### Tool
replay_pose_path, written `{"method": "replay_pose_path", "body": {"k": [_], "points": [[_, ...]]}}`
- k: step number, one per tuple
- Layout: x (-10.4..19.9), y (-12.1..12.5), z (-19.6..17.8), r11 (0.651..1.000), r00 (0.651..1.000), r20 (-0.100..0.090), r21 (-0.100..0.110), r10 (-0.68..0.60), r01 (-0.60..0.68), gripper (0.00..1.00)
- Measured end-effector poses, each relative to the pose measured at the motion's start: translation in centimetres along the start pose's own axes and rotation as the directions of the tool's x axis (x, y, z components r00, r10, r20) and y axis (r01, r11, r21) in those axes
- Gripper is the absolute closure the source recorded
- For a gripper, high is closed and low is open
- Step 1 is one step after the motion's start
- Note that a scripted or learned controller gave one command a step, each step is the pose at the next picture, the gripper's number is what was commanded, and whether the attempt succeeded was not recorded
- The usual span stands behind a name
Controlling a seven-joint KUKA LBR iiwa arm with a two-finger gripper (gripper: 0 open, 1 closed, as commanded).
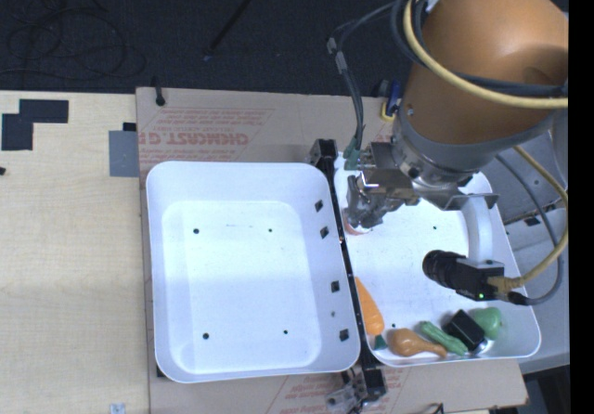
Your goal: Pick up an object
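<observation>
The fingers (360, 217) hung low in the right bin (520, 347), their state indeterminate, well apart from the orange carrot (370, 308) below them.

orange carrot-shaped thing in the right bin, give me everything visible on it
The orange carrot-shaped object is long and tapered, smooth, looks like plastic. It lies flat on the floor of the right bin, tight along that bin's left wall, near the front corner, its narrow end pointing toward the back. Its wider end sits close to a tan-orange piece; whether they touch I cannot tell. The gripper is farther back in the bin, well apart from it.
</observation>
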State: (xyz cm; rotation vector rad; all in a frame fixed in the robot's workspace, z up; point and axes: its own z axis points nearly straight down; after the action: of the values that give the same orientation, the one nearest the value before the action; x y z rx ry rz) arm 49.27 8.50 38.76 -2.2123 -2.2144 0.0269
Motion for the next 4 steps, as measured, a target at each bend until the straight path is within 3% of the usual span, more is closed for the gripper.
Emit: {"method": "replay_pose_path", "body": {"k": [1, 2, 3, 4], "points": [[2.9, -1.9, -10.0, 1.000, 1.000, -0.006, -0.027, -0.004, 0.004, 1.00], [6.2, -2.0, -15.3, 1.000, 1.000, -0.005, -0.022, -0.004, 0.003, 1.00], [13.4, -2.0, -14.9, 1.000, 1.000, -0.003, -0.016, -0.007, 0.007, 1.00], [15.9, -1.9, -12.4, 1.000, 1.000, -0.001, -0.013, -0.002, 0.002, 1.00]]}}
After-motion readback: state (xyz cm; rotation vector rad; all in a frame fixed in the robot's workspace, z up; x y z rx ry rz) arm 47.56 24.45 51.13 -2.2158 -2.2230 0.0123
